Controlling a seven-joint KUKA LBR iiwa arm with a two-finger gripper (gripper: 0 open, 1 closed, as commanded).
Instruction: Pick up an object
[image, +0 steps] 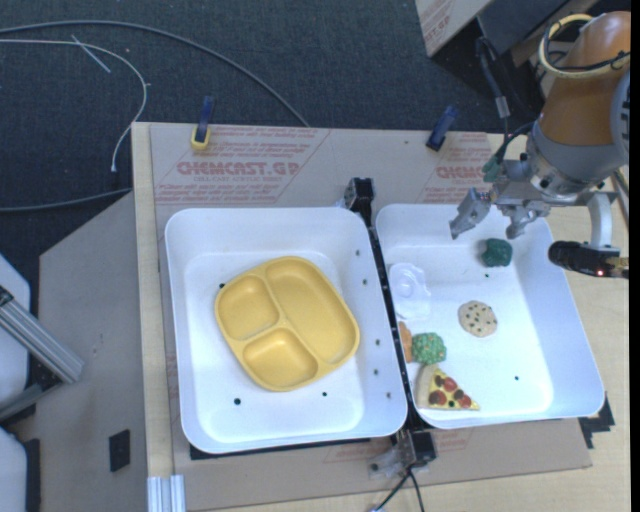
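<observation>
While the gripper (493, 222) hangs open over the right bin (560, 350), holding nothing, a dark green lump (497, 252), maybe a toy vegetable, lies just below its fingers, near a cookie (478, 319).

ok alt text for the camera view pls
A grey robot arm's open two-finger gripper hovers over the right white bin, beside a dark green lump; a cookie, broccoli and pizza slice lie nearer. The left bin holds a yellow divided plate.
</observation>
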